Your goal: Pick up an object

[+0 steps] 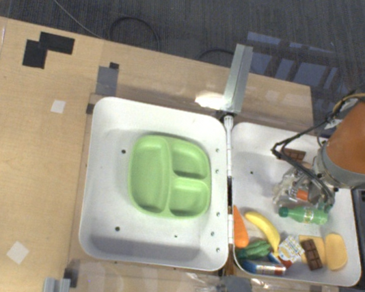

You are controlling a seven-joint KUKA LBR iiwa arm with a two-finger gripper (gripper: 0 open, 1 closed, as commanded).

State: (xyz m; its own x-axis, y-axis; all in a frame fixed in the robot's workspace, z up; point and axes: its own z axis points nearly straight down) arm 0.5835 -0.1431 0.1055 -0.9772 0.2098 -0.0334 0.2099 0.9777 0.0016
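Note:
My gripper (pixel 301 194) hangs low in the right bin (pixel 257 154), under the orange wrist band (pixel 360 140). It sits just above a green bottle (pixel 304 214) that lies on its side, and something small and orange-red shows at the gripper. Whether it touches the bottle cannot be told. Along the bin's near side lie a banana (pixel 262 226), a carrot (pixel 240 229), a green pepper (pixel 257 248), a chocolate bar (pixel 311 252), a yellow oval piece (pixel 336 251), a shiny wrapper (pixel 289 248) and a red and blue pen-like item (pixel 265 266).
The left bin (pixel 112 130) holds a green divided plate (pixel 169 176). A small brown block (pixel 295 155) lies in the right bin behind the gripper. A metal post (pixel 238 75) stands at the back between the bins. Black cables loop off the arm.

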